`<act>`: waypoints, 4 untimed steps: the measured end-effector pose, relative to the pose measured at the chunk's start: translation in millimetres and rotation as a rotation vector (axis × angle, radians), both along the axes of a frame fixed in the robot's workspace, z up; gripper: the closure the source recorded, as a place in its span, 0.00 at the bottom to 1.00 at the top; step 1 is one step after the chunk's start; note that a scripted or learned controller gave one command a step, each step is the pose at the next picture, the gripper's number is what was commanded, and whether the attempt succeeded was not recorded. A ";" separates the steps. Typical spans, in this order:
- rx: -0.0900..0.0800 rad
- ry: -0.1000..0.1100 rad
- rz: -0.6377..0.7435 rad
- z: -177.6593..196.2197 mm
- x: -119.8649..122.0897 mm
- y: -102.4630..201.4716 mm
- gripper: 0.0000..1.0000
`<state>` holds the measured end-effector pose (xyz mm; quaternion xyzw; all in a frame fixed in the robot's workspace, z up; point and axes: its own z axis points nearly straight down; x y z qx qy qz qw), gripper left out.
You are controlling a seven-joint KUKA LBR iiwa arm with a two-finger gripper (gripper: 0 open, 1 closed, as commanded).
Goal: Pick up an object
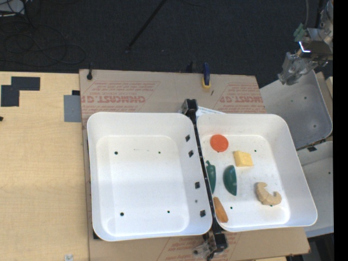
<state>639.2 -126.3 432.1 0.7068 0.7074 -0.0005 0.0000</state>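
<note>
My claw [298,64] hangs at two o'clock, well off the right bin [296,145]; how far open, I cannot tell. No reach begun. Next: descend over the orange disc [219,143], nearest, lying apart from its neighbours.

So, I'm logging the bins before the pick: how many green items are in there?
2, both in the right bin: a narrow green piece against the divider, and a wider teal-green one just right of it. Nothing looks hidden.
</note>
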 end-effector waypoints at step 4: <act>0.002 0.004 -0.003 -345.8 -65.7 38.2 1.00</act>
